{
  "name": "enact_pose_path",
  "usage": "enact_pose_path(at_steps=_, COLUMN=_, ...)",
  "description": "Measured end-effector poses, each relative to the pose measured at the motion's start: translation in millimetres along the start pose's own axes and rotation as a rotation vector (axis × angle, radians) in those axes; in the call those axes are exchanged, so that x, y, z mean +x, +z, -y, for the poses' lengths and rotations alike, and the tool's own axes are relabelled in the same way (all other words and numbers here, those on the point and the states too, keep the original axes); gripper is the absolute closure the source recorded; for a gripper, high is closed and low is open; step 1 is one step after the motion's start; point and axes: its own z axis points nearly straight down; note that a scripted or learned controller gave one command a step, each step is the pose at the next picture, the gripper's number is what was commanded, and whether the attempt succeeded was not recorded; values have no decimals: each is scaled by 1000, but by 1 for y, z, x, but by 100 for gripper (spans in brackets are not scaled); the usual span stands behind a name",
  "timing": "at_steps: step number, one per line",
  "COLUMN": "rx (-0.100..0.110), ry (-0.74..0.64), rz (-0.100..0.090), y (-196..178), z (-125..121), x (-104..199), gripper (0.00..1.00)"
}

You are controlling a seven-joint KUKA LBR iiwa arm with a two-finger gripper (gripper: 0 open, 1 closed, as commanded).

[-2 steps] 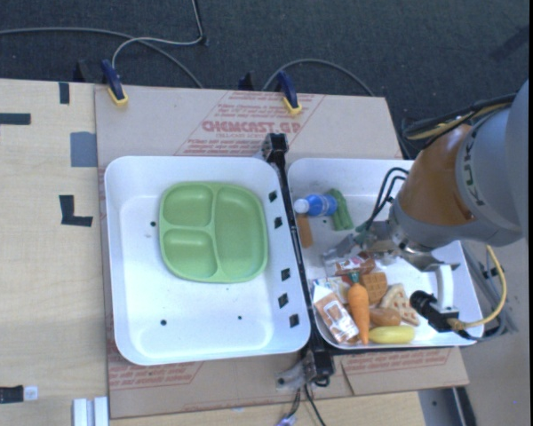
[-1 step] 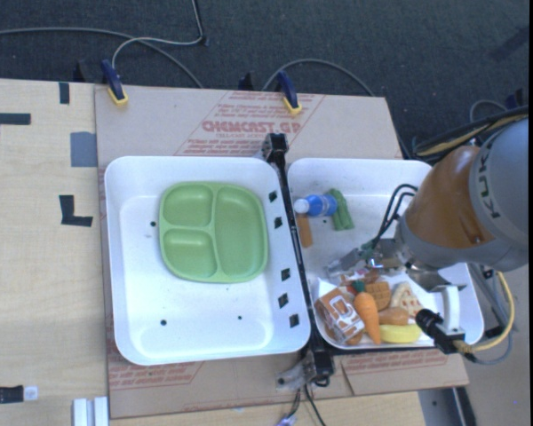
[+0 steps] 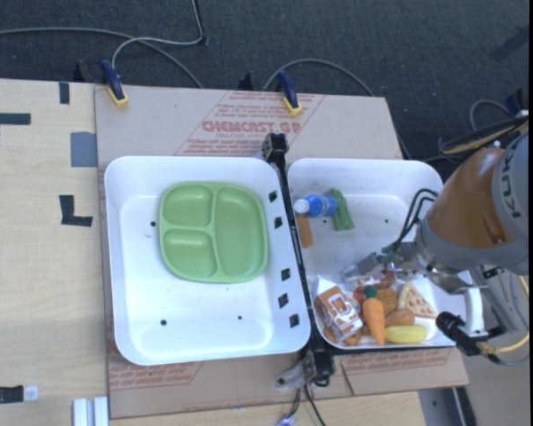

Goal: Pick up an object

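At about five o'clock in the right bin (image 3: 373, 174), we find the pile of small toy food: an orange carrot (image 3: 373, 320) lying roughly upright in the frame, a printed snack packet (image 3: 338, 313) touching it at nine o'clock, a yellow banana-like piece (image 3: 406, 334) at its four o'clock, and a waffle-patterned wedge (image 3: 415, 301) at its two o'clock. Our gripper (image 3: 379, 268) sits just above this pile, at twelve o'clock from the carrot, its metal tip pointing toward nine o'clock. We cannot tell whether its fingers are spread or closed, nor whether anything lies between them.

Farther up the same bin, toward eleven o'clock, a small bottle with a blue body and white cap (image 3: 314, 206) lies on its side, with a green block (image 3: 340, 209) just beside it at three o'clock. We see a green divided plate (image 3: 213, 232) with three compartments in the left bin (image 3: 129, 264). Both bins rest on a cardboard sheet (image 3: 249, 122) held to the counter (image 3: 27, 264) by two blue-and-yellow clamps (image 3: 115, 84) at twelve o'clock.
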Motion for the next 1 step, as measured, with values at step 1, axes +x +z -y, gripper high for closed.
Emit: enact_pose_path(at_steps=1, rx=-6, ry=-1, rz=1, y=-12, z=-2, x=0, gripper=100)
